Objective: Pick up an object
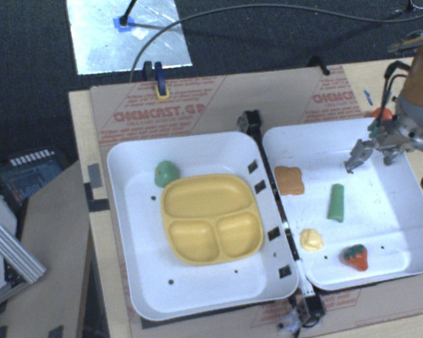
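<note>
Yellow tray (208, 223) and green lump (167, 172) in left bin (139, 237).

Two bins sit side by side on the bench. The left bin (147, 290) holds a divided tray (209, 218), with a small round item (167, 172) just behind it. In the right bin (410, 246), a flat piece (289, 180) lies near the dividing wall, a cucumber (336, 203) mid-bin, a small lump (310, 239) and a strawberry (355, 257) toward the front.

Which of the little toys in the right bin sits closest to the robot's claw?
The green cylinder. It lies nearer the end effector than the orange piece, the yellow piece or the red strawberry-like toy.
</note>
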`<state>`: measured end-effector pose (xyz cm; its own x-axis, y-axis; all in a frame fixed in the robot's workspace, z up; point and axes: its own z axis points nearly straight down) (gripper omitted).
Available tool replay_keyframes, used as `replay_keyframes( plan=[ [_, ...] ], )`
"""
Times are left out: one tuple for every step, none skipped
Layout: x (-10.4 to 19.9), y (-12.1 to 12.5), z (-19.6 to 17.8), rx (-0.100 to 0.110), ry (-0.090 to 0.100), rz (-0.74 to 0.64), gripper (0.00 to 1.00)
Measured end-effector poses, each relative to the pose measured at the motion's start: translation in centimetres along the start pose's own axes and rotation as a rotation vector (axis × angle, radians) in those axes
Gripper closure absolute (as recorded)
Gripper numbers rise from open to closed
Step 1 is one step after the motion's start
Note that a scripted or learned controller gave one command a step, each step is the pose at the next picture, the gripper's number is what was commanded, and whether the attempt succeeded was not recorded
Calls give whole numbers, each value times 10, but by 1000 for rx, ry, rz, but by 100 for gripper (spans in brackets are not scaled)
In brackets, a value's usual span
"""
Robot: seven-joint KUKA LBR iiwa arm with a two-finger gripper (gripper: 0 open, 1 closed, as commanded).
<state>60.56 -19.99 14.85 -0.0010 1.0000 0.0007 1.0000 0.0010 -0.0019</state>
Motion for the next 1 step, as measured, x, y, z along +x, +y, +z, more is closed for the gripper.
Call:
replay_keyframes(
  plan=[
    [3,-1,60,-4,-1,1,0]
  ],
)
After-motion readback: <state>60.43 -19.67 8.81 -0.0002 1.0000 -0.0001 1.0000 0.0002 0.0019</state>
